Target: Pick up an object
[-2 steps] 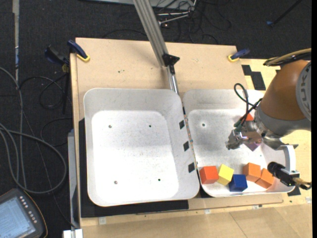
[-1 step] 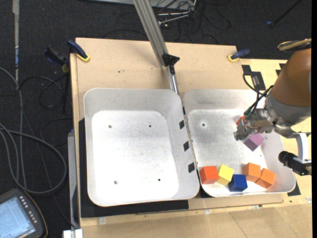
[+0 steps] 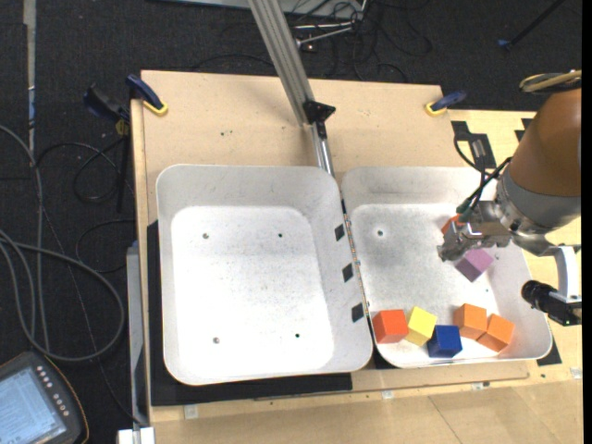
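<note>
Nearest the cam, along the right bin's point(image 3: 388, 188) front wall, sits a row of blocks: red-orange cube point(image 3: 390, 325), yellow cube point(image 3: 421, 325), blue cube point(image 3: 445, 340), then two orange cubes point(image 3: 473, 319) point(image 3: 498, 331) touching each other near the front-right corner. Left bin point(image 3: 176, 248) lies beside it, rims touching. I reach in from the right w/ my gripper point(image 3: 460, 244) over the right bin's mid-right area. Purple block point(image 3: 475, 263) sits tilted just below my gripper, touching or nearly so; can't tell if I'm pinching it. Something small and orange point(image 3: 450, 225) shows at my gripper's far side.
</note>
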{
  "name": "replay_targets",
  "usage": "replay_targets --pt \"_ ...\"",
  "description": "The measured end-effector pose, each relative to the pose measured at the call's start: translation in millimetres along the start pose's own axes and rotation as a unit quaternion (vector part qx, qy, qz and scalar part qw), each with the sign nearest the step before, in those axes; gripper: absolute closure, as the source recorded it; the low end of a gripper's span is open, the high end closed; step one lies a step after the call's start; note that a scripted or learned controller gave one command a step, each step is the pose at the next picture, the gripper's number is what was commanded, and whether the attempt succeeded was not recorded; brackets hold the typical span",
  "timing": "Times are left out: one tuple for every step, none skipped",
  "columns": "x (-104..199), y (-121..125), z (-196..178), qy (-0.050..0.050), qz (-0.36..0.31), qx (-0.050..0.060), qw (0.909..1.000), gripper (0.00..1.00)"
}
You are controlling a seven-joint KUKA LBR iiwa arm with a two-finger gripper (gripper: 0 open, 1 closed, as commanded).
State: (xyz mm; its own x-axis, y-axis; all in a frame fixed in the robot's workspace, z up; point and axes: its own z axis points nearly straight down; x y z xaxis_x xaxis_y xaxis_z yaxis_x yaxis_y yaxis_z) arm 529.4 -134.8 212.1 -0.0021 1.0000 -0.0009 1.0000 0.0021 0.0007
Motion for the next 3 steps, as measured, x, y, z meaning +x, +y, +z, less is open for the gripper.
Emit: replay_targets --pt "52 9 7 0.001 -0.003 0.001 1.0000 1.00" --pt "110 29 -3 0.001 -0.003 -0.001 1.0000 1.00" --pt "164 37 -17 0.001 -0.003 -0.001 1.0000 1.00"
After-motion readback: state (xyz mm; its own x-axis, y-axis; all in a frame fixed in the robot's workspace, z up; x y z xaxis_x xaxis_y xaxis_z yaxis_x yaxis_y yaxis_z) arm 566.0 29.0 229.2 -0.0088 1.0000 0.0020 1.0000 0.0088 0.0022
